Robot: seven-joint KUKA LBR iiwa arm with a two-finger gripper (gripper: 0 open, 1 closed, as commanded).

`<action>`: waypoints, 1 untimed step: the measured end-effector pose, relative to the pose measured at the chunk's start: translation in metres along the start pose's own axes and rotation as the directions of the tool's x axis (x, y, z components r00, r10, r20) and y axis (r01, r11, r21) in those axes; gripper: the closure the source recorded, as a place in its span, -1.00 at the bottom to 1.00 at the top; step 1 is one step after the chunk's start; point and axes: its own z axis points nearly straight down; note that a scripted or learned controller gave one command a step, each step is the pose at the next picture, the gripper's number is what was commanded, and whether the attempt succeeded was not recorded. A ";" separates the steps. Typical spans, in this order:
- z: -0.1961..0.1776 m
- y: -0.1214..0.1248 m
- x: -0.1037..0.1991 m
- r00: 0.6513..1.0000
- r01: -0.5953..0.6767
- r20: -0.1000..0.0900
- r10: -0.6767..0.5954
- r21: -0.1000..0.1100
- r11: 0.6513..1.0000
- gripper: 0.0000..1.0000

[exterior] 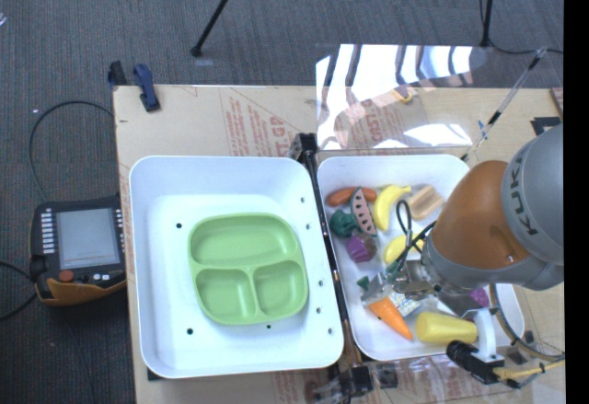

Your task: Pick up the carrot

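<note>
Gripper (398, 287) hovered low over the crowded right white bin (451, 165), just above the small orange tapered plastic carrot (390, 316); open or closed could not be told.

Nearest the camera, the carrot lay flat at the bin's front, tip pointing toward the front rim, touching nothing visibly between any fingers. A smooth yellow rounded plastic piece (447, 328) sat just beside it, so a descent could likely nudge or catch that instead. Further back: purple lumpy toy (360, 248), dark green bumpy toy (343, 224), glossy yellow curved banana (390, 203), tan bread-like piece (424, 202). Hard slick plastic could slip from a pinch. Left white bin (166, 177) held 1 matte green 3-compartment tray (247, 267).
</note>
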 end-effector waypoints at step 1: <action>-0.012 0.002 0.000 1.000 -0.011 -0.008 0.011 -0.002 1.000 1.00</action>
